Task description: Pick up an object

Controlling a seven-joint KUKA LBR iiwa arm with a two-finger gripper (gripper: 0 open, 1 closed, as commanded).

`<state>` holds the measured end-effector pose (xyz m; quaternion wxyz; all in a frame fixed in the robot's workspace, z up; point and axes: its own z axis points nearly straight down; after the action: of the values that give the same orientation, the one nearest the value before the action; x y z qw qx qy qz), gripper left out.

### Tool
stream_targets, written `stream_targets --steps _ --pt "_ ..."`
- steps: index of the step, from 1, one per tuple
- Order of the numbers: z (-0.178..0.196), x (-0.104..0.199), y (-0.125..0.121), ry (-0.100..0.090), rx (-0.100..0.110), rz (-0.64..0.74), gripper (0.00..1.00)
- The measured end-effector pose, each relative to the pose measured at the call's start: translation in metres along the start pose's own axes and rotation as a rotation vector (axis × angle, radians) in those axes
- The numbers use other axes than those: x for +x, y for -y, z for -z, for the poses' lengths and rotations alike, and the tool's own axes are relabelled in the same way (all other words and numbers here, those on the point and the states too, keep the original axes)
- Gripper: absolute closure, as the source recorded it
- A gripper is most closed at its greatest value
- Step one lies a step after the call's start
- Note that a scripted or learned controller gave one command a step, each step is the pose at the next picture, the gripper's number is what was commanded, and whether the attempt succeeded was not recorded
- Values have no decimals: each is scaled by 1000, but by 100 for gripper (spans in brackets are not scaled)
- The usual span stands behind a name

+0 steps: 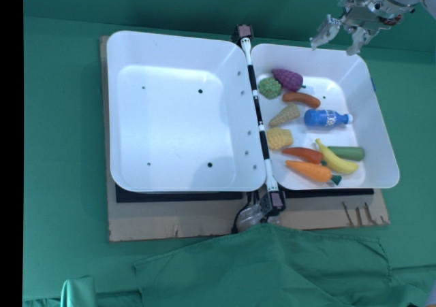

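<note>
My gripper (338, 37) hangs open above the far rim of the right bin (381, 142), with nothing between its fingers. Below it in that bin lie toy foods: a purple eggplant (287, 79), a green broccoli (270, 87), a red sausage (301, 99), a blue bottle (325, 119), a tan corn cone (285, 116), a yellow corn piece (278, 139), a red chili (304, 155), a yellow banana (335, 158), a green cucumber (349, 153) and an orange carrot (310, 171).
The left bin (129, 54) lies beside the right one, joined by a black-and-white divider bar (257, 111). Both rest on a cardboard sheet (177, 220) over green cloth. A fold of green fabric (272, 265) bunches at the front.
</note>
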<state>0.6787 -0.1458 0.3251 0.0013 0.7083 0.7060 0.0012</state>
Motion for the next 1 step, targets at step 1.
stream_targets --steps 1 --pt "-47 8 -22 2 4 1 0"
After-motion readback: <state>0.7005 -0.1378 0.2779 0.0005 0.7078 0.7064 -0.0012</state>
